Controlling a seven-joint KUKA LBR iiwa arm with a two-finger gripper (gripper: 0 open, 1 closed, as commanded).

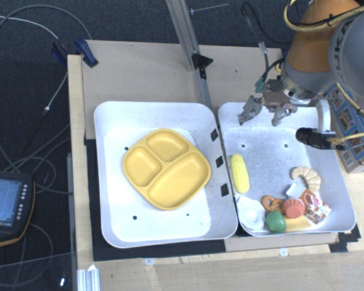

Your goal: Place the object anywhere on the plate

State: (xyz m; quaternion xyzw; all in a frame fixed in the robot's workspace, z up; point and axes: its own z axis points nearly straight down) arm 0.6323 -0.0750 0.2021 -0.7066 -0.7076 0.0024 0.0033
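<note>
Hovering open and holding nothing: pincer (265, 114), over the far left corner of the right bin (327, 162). Lying along that bin's left wall: corn cob (239, 173). Clustering at its near right: toy foods (294, 208). Sitting in the left bin (109, 162): yellow 3-compartment plate (166, 168).

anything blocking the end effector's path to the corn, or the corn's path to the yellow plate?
Nothing visible blocks either. The end effector hangs over bare floor at the right bin's far end; the corn lies alone by that bin's left wall. Only the two bins' adjoining walls lie between corn and plate.
</note>
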